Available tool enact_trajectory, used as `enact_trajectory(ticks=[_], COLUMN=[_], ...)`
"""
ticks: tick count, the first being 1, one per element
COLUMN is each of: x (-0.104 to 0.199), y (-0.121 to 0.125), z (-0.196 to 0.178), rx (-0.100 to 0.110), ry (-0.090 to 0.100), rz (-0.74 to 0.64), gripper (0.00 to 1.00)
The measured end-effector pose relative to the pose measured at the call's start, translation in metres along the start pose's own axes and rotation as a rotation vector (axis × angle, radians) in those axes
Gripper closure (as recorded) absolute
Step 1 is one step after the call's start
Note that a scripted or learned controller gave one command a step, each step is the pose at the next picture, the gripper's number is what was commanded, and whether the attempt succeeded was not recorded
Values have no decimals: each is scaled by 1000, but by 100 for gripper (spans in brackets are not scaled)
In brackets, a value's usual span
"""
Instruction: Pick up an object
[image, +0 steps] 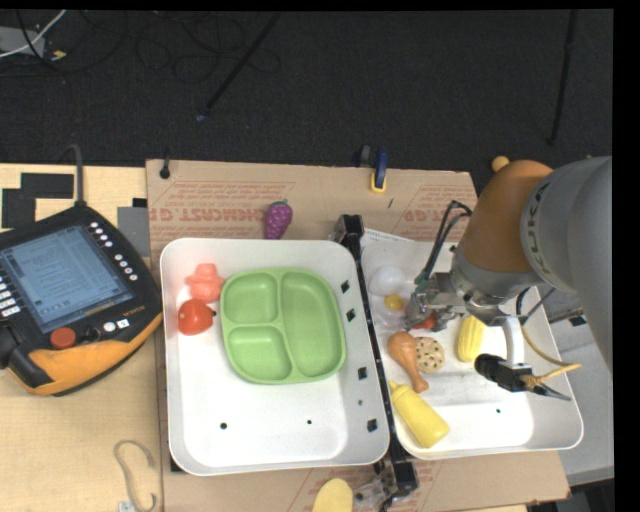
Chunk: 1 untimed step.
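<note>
So the gripper (428, 308) is low in the right bin (560, 425), w/ the chicken leg (404, 357) & cookie (429, 353) just below it. Can't tell its grip.

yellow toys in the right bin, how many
3. A yellow bottle lies at the bin's front left, a corn cob sits mid-bin beside the gripper, and a small yellow piece lies near the left wall. The arm may hide more.

Glossy green plastic tray (282, 327), smooth white plastic bins (260, 440), matt brown cardboard sheet (320, 195), shiny yellow plastic bottle (418, 417)
</note>
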<state>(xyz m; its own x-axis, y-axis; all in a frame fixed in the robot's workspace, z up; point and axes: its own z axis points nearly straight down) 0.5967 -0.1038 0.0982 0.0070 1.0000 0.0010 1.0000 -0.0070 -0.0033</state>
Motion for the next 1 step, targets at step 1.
enact_trajectory(ticks=[1], x=[4], y=[-1], z=[-62], rx=[-5], ry=[-1], rz=[-7], gripper=[100])
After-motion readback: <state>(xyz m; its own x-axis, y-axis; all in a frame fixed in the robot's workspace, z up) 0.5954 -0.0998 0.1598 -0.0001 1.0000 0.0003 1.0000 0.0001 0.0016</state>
